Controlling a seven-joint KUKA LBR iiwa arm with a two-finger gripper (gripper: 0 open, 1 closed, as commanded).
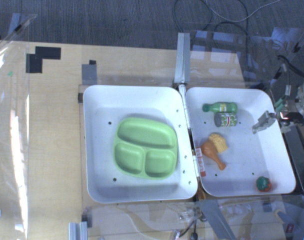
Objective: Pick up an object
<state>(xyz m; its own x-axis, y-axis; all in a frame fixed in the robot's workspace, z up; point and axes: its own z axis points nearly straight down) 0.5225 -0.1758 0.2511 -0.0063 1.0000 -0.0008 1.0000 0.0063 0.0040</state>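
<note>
The arm comes in from the right edge, low over the right rim of the right bin (287,159). Most of it is cut off by the frame; what shows is a grey wrist piece with cables and a small red light. The jaws (264,121) point left, over the bin's upper right part, above bare white floor. They are small and blurred here, so whether they stand apart or together cannot be told; nothing is seen between them.

In the right bin, a green bottle (220,107) lies on its side near the far wall, and a small dark can (225,119) lies just in front of it, touching or nearly so. Toward the middle sits a yellow piece of toy food (218,142) against an orange drumstick (213,154) that angles down to the right. A small green and red item (263,184) rests in the near right corner; its shape is hard to make out.

The left bin (99,134) holds a green divided tray (145,147) with three compartments. The two bins meet along a central divider, and both stand on the wooden table (46,149). Open floor lies between the jaws and the can, and along the right bin's near side.
</note>
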